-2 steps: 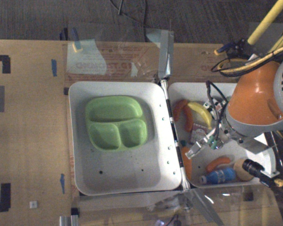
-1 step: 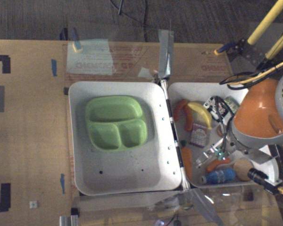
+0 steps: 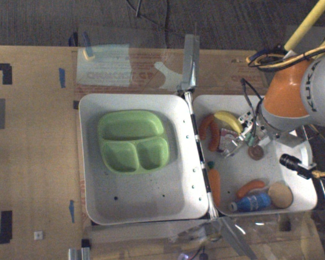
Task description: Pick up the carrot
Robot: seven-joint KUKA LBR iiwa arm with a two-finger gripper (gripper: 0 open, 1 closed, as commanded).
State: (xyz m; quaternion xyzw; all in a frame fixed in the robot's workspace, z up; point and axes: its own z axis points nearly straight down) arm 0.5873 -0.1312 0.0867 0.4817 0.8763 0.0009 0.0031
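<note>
The carrot [image 3: 214, 184] is orange with a small green top. It lies lengthwise along the left wall of the right bin [image 3: 303, 202], near the front. My gripper [image 3: 236, 143] hangs over the middle of that bin, above a red packet [image 3: 226, 139] and just below a banana [image 3: 228, 121]. It is well behind and to the right of the carrot, not touching it. The grey arm with its orange band [image 3: 284, 99] comes in from the right.
Around the gripper lie two reddish sausages [image 3: 208, 129] and a brown disc [image 3: 255, 153]. At the bin's front are an orange-red sausage [image 3: 251, 187], a blue bottle [image 3: 252, 202] and a tan ball [image 3: 280, 194]. The left bin [image 3: 92, 194] holds a green divided plate [image 3: 132, 141].
</note>
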